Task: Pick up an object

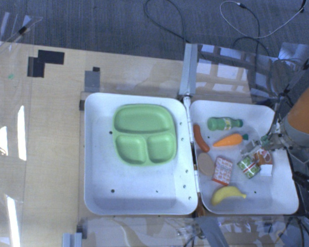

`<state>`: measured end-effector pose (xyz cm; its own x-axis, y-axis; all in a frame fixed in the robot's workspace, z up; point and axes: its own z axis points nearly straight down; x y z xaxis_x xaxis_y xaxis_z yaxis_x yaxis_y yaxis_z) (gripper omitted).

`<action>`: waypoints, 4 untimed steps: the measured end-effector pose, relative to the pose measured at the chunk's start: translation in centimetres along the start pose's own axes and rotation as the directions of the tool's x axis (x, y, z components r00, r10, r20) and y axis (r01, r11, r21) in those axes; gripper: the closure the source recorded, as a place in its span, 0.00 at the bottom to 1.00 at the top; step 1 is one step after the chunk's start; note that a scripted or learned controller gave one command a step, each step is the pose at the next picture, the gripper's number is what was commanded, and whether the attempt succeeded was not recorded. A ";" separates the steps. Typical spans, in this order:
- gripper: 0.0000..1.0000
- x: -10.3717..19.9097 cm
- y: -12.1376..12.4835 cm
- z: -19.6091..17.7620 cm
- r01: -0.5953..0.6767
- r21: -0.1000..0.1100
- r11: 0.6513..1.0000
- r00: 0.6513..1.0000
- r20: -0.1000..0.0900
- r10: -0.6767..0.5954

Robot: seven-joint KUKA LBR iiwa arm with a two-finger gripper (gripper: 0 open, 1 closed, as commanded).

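Two white bins are set side by side on the tabletop (45,140). In the left bin (96,195) a green divided tray (143,133) is lying. The right bin (282,197) holds the loose things. The gripper (261,147) is lowered near that bin's right edge, and whether the jaws are wide or narrow cannot be told. A green-and-white carton (249,166) is seen just below and left of the jaws, lying at a slant, and is judged the likeliest pick. A carrot (228,141) is lying further left, its long axis pointing toward the jaws. Further off, a green bottle (224,123), a sausage (201,138), a red packet (223,170) and a banana (227,194) are spread toward the bin's left and front edges.
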<state>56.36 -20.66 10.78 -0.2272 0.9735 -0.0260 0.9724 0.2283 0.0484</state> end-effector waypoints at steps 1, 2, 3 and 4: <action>0.00 1.5 -1.6 -0.1 0.040 -0.007 0.999 0.999 0.012 -0.040; 0.00 2.0 4.3 0.0 0.105 0.009 0.994 0.994 -0.002 -0.105; 1.00 1.7 4.7 -1.5 0.107 -0.003 0.994 0.994 0.008 -0.107; 0.00 1.7 4.7 -1.4 0.107 -0.003 0.994 0.994 0.008 -0.107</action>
<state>60.47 -17.87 12.40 -0.3297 0.9433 -0.0391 0.9423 0.3313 0.0483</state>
